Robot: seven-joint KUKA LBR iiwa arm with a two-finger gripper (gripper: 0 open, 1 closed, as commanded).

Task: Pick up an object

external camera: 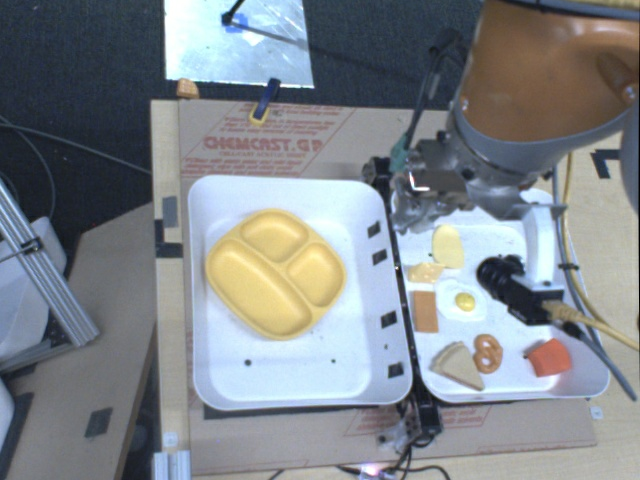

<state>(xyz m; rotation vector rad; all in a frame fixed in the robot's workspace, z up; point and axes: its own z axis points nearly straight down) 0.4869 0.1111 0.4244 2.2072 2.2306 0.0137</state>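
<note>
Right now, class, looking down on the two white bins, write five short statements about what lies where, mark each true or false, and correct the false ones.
1. The yellow divided plate lies in the left bin. True.
2. The pretzel lies in the left bin. False: it lies in the right bin, beside the sandwich wedge.
3. The fried egg lies in the right bin. True.
4. The orange block sits on the yellow divided plate. False: it sits on the right bin's floor, near its front right corner.
5. The arm hangs over the left bin. False: it hangs over the back of the right bin.
</note>
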